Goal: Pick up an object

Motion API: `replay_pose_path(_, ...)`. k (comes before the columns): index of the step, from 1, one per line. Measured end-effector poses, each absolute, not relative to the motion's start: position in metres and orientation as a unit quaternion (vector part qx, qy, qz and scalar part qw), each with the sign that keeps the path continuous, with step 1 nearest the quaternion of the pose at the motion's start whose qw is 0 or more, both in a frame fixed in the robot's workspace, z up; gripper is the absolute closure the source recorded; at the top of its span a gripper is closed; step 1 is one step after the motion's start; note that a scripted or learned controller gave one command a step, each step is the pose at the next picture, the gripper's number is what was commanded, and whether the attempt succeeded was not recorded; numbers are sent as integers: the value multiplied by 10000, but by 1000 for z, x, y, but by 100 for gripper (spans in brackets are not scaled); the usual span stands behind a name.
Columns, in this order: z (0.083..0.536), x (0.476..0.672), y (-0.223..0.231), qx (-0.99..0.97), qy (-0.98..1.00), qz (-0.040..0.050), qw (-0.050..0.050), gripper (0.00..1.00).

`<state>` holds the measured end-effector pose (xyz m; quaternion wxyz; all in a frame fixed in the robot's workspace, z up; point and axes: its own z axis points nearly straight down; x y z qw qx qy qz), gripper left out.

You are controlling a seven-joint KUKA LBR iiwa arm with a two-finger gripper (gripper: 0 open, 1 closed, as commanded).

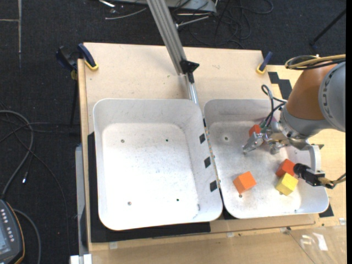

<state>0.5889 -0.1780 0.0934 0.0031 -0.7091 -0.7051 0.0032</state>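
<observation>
Gripper low in the right bin, a small orange-red block just at its far side

The gripper [254,144] sits over the upper part of the right bin [231,120], and a small orange-red block [254,130] lies touching or just beside it on the side toward the bench's back edge; whether that block is between the fingers I cannot tell, since the metal parts blur together there. The orange cube [245,181] lies nearer the camera, below the gripper; the red block [285,168] and yellow block [286,185], close together, lie toward the arm's side, well apart from it
</observation>
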Motion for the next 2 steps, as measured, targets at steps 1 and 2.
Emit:
replay_pose_path(1,96,636,-151,-7054,-7088,-17,-21,0)
replay_pose_path(2,96,635,-153,-7065,-7078,-6,-9,0)
